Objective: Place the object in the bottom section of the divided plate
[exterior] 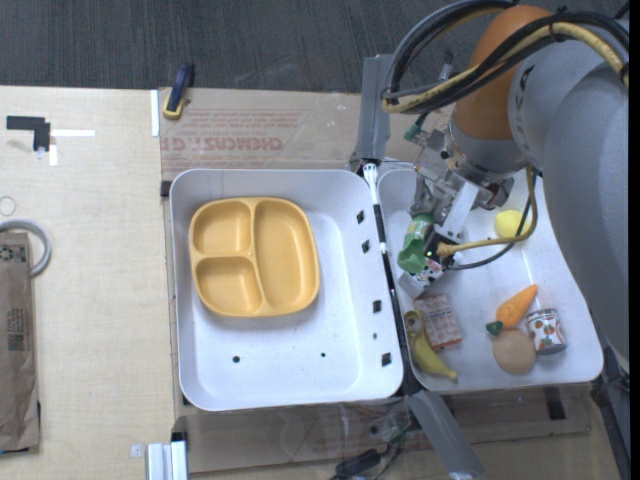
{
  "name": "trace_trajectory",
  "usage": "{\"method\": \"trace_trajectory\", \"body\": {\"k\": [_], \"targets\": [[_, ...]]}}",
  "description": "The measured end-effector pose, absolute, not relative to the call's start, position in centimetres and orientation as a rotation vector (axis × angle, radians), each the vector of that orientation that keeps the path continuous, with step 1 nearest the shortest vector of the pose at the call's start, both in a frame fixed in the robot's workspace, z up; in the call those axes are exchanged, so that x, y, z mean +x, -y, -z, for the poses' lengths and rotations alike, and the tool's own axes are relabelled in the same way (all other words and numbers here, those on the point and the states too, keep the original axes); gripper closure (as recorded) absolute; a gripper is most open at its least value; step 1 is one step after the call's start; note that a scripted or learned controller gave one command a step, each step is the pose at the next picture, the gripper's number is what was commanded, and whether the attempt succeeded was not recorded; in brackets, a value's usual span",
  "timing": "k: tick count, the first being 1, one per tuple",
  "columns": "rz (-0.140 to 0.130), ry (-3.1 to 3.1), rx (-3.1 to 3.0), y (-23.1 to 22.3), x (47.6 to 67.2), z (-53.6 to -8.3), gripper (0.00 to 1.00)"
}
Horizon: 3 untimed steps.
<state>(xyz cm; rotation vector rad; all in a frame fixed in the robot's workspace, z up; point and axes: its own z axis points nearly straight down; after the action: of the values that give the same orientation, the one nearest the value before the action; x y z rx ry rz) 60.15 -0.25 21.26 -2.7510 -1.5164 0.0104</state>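
A yellow divided plate (254, 204) lies in the left bin (290, 358), towards its upper left. It has two small sections on its left and one large section on its right, all bare. My gripper (424, 230) is down in the upper left corner of the right bin (570, 278), close to the wall between the bins. A green object (412, 256) sits right at the gripper's tip, partly hidden by it. I cannot make out whether the gripper holds it.
The right bin also holds a yellow lemon (511, 224), a carrot (517, 306), a small can (545, 331), a round tan item (513, 352), a banana (430, 356) and a small snack packet (438, 321). The arm covers the bin's upper right.
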Motion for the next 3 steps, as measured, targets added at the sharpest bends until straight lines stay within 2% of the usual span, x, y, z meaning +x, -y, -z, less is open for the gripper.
{"method": "trace_trajectory", "body": {"k": [1,2,3], "targets": [[-0.007,1.326,-2.849,-1.7,63.8,-30.7,1.00],[-0.008,1.322,-2.851,-7.3,64.8,-39.8,1.00],[-0.009,1.182,-2.912,-11.4,65.4,-40.7,1.00]]}}
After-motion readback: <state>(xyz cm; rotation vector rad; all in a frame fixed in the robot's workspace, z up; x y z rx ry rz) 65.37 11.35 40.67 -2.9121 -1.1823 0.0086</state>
